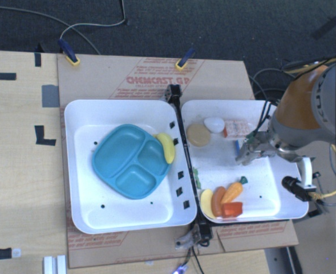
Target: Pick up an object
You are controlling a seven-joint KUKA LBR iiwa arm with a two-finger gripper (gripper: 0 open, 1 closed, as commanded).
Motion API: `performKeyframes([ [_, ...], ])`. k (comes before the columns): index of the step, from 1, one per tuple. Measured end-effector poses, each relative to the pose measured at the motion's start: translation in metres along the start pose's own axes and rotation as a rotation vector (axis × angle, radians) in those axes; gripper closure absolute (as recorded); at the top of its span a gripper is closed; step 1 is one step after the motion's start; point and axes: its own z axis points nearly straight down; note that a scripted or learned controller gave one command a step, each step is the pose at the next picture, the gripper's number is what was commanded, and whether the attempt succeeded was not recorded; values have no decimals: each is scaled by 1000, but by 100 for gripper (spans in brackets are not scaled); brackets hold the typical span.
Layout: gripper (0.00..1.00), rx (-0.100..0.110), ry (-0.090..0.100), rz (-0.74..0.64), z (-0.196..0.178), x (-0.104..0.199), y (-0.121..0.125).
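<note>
- We start in the left bin [76,153]: a blue tray [131,160] with three wells lies flat near its middle, and a banana [167,146] rests against the tray's right edge, close to the wall between the bins.
- We judge the tray stiff and light but too wide and flat for the fingers; the banana is soft, curved and a little slippery, best taken across its middle.
- In the right bin [270,207], a tan disc [199,135] sits near the top left with a white lump [214,124] just beside it, and a clear packet [236,129] with red print lies further right.
- At the bin's front edge we see a pile touching together: a yellow piece [206,199], a sausage [218,201], a carrot [232,192] with a green tip, and a red block [232,209].
- These look like light, hard plastic toys; they would slide, so we would grip the carrot across its thick end.
- The gripper [249,150] hangs low over the right bin's middle, near the packet's lower edge and a small blue thing [237,148] beside it.
- We cannot tell how the pincer stands, and we see nothing between its tips.
- No object is lifted yet; the packet, thin and crinkly, seems the nearest candidate and may slip.
</note>
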Motion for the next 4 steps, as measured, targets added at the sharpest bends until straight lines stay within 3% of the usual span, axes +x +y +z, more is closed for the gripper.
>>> performKeyframes([
  [1, 0, 1, 0, 0, 0, 0, 0],
  [2, 0, 0, 0, 2, 49, 3, -62],
  [3, 100, -11, -6, 4, 37, 2, -59],
  [4, 0, -7, -4, 3, 38, 2, -60],
])
